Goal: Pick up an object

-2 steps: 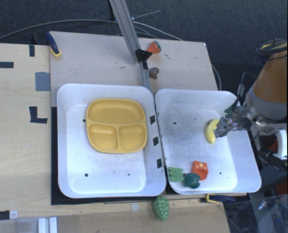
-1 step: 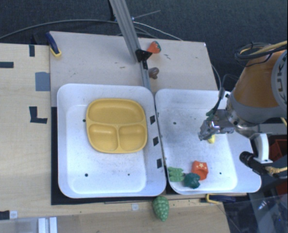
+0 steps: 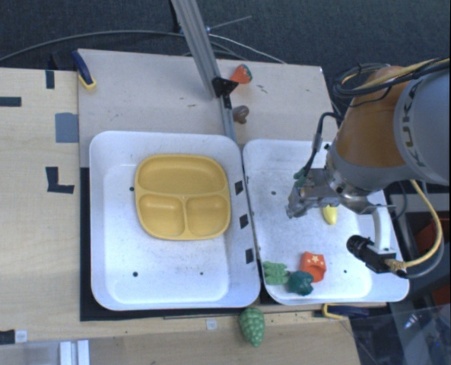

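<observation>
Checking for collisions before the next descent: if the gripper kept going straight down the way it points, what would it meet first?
Probably the bare floor of the right bin under the gripper; the yellow object lies just beside it. Depth is unclear.

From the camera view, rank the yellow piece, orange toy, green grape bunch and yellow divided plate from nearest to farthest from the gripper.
From the gripper:
1. yellow piece, right beside it in the right bin.
2. orange toy, near that bin's front edge.
3. yellow divided plate, in the left bin.
4. green grape bunch, on the bench in front of the bins.
</observation>
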{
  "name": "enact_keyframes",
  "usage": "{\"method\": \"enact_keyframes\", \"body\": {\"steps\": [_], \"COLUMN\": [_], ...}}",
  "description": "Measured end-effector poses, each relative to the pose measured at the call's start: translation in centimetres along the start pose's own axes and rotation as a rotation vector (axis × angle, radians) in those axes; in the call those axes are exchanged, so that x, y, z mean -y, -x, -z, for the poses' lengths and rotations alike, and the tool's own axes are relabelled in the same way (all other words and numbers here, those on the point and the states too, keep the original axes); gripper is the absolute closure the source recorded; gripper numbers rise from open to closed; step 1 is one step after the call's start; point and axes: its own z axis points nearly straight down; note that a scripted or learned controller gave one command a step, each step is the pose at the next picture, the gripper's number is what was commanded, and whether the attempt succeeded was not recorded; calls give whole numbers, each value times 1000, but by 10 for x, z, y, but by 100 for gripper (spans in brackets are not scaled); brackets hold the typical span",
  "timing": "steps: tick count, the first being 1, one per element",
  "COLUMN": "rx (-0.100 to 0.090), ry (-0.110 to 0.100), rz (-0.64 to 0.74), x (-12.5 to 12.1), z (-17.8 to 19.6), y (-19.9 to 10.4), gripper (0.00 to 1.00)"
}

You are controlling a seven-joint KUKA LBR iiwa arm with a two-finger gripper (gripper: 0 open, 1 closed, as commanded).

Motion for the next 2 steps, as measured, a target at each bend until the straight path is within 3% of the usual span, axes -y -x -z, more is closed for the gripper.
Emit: {"method": "enact_keyframes", "body": {"steps": [2], "rx": [0], "ry": [-2], "rz": [1], "x": [21], "z": [8], "y": [-107], "gripper": [100]}}
